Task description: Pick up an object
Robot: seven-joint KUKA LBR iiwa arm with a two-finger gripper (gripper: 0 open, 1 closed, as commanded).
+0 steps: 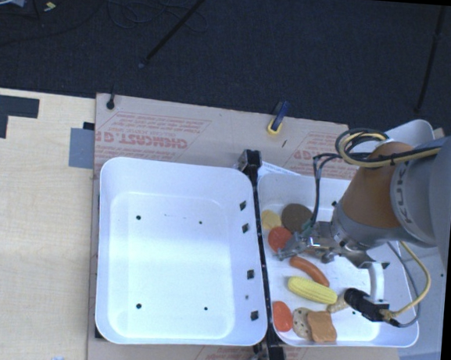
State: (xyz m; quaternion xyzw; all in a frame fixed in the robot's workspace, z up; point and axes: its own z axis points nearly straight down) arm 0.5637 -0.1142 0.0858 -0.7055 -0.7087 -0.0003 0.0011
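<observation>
The jaws (296, 248) sit low in the right bin (400, 336), at centre right of the frame, just beside a red-orange round piece (280, 237) and under a brown round piece (295, 216); whether they stand wide or narrow I cannot tell, since the metal tip is small and blurred against the clutter. To do this step well, I judge the arm should settle on one piece and come straight down over it, as the items lie packed close and a slanted approach would likely nudge a neighbour. The red-orange piece looks the nearest candidate: small, smooth, rounded, probably apt to roll or slip. Just below lies an orange sausage-shaped piece (310, 269), then a yellow corn cob (311, 290), both longer and perhaps easier to grip across the narrow side. The left bin (113, 205) lies alongside on the worktop (25, 228).
</observation>
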